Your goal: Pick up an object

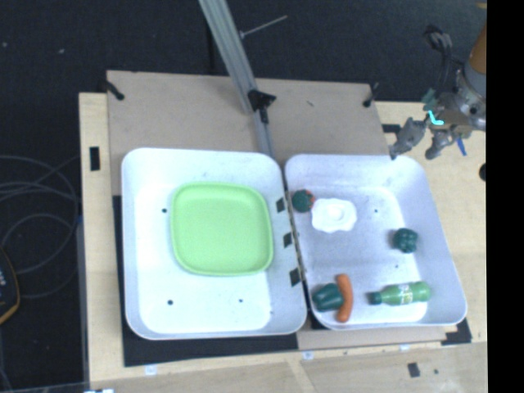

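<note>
white bins (422,188) below; end effector (421,143) hovers spread, nothing between its fingers.

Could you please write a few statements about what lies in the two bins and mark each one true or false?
1. The green plate lies in the left bin. True.
2. The bottle stands upright. False: it lies on its side in the right bin.
3. The gripper is over the plate. False: it is at the right bin's far right corner.
4. The orange sausage lies next to a green item. True.
</note>
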Available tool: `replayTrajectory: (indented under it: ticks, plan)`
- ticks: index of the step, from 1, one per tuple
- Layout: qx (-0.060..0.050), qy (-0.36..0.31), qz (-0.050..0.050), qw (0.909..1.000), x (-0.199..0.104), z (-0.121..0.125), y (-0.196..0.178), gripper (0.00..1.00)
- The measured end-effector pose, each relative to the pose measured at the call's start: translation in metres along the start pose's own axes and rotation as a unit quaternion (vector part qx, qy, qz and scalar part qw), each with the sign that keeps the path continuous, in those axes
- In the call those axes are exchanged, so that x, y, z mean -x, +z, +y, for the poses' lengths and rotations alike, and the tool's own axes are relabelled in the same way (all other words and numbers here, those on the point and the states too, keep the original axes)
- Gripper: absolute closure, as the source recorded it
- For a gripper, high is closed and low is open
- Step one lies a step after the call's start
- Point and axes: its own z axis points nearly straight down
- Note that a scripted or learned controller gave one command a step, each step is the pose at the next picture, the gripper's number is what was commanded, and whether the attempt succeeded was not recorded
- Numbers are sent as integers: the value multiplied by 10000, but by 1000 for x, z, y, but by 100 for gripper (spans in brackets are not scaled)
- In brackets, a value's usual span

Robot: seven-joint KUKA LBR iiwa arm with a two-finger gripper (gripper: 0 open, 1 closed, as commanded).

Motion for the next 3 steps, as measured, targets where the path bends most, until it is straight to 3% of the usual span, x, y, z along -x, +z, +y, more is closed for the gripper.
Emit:
replayTrajectory:
  ticks: [1,3]
  plan:
    - [1,0,-1,10000,0,0,0,0]
    - [-18,2,-2,10000,1,-4,105,0]
